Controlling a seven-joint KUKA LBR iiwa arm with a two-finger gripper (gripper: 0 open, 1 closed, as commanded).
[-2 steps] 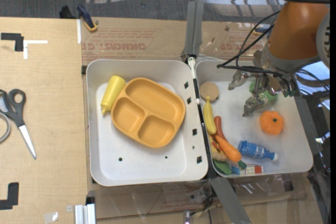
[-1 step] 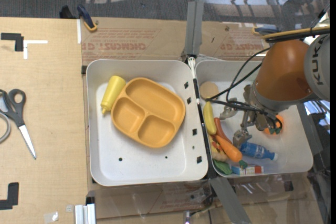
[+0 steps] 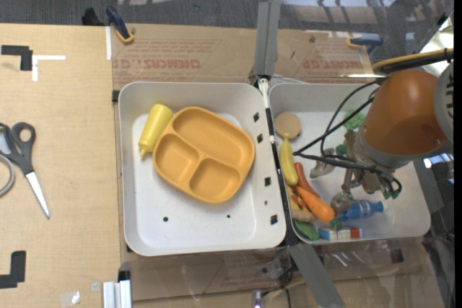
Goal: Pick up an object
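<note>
My gripper (image 3: 355,187) hangs low in the right bin (image 3: 328,106), under the orange band of the arm (image 3: 403,115). Just below it lies a blue bottle (image 3: 359,210). To its left are an orange carrot (image 3: 315,202), a yellow banana (image 3: 288,161) and a round tan disc (image 3: 287,124). A green piece (image 3: 306,230) and a small red, white and blue box (image 3: 339,233) lie along the bin's front wall. The arm hides the bin's right half, and the fingers are too cluttered by cables to read.
The left bin (image 3: 144,227) holds an orange three-compartment tray (image 3: 201,153) and a yellow mustard bottle (image 3: 153,128) leaning at its left. Scissors (image 3: 23,159) lie on the wooden bench at the far left. A metal divider (image 3: 266,47) runs between the bins.
</note>
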